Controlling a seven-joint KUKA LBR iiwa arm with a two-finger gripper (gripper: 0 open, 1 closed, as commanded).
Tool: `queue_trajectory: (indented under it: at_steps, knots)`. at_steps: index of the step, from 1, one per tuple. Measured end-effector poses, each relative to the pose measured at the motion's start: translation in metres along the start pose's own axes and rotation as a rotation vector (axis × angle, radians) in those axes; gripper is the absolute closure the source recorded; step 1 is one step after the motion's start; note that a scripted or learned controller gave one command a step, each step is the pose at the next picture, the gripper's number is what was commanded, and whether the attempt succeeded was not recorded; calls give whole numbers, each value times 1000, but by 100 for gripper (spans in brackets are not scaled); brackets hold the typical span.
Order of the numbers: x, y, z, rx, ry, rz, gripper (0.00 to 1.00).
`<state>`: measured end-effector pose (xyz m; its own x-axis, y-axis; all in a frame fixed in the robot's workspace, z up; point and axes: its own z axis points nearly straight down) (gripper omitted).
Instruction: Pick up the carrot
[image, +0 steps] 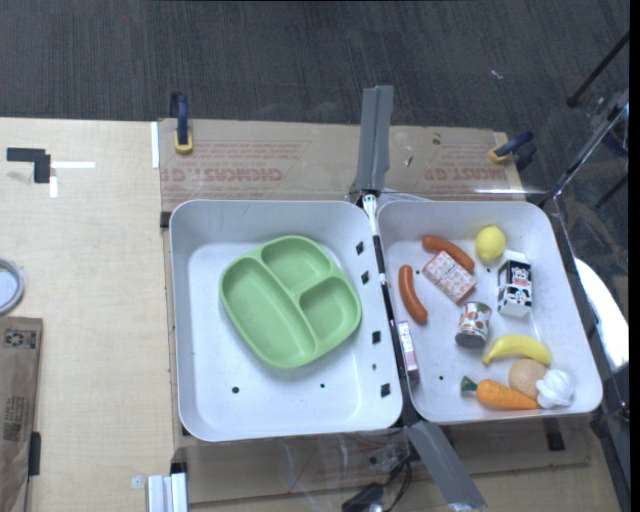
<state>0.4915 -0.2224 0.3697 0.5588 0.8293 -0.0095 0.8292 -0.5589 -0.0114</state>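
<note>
A wooden bench (80, 230) holds two white bins. The left bin (200, 390) has a green divided plate (290, 298). The carrot (503, 396) lies near the right bin's (560, 250) front edge, touching a bread roll (527, 375), below a banana (517, 349). The gripper is out of view, so its state cannot be told.

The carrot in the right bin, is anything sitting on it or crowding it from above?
Nothing lies on the carrot. The banana sits just above it, and a tan round item and white item crowd its right end. The arm is not in view.
</note>
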Motion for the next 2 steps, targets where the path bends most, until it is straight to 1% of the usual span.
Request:
queue_trajectory:
  at_steps: [1, 2]
  knots:
    - [34, -39, -62, -10, 4, -216, 100]
    - [77, -31, -37, -7, 4, -226, 100]
